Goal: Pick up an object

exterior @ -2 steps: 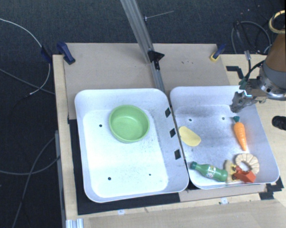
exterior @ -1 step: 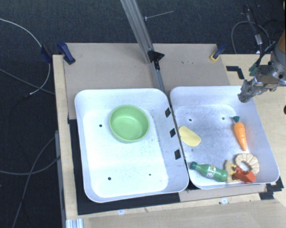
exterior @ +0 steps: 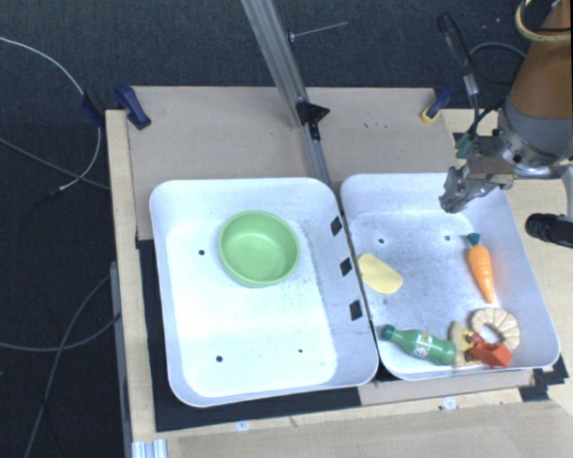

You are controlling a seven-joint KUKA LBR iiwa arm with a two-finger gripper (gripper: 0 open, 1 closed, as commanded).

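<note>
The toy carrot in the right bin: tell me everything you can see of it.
The toy carrot is a small orange cone with a green stub at its upper end, and it looks like plastic. It lies flat on the speckled floor of the right bin, near the right wall, with the green end pointing away from the camera and the tip pointing toward the near edge. Nothing touches it: the gripper is above and to its left, and the ring-shaped toy lies just below its tip.

You have no readable text, number or brand anywhere here. The green bottle (exterior: pixel 418 345), lying at the near edge of the right bin (exterior: pixel 428 256), carries a pale label, but its print is too small to read.
</note>
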